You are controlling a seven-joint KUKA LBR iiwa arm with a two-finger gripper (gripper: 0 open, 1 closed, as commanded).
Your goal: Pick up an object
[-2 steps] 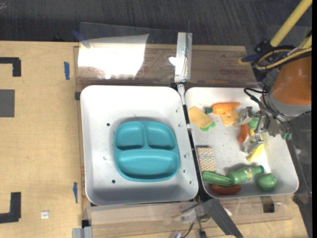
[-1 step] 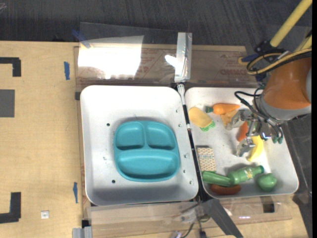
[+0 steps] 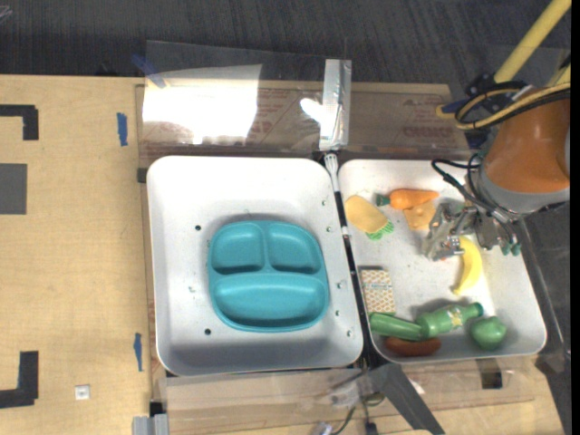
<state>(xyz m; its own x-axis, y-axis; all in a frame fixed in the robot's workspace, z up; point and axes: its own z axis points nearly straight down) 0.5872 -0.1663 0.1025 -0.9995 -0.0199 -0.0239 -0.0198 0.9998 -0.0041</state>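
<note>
Presently, gripper (image 3: 446,239): low over right bin (image 3: 530,311), just left of banana (image 3: 468,265), positioned for grasp; finger state cannot be told.

A dark grey carpeted floor (image 3: 272,16) is seen beyond the far edge of the worktop (image 3: 63,243), which is covered with pale brown board. Black squares and blue tape marks (image 3: 121,129) are placed along its left part. Bright glare is reflected from a clear plastic sheet (image 3: 217,102) at the far edge.
</note>
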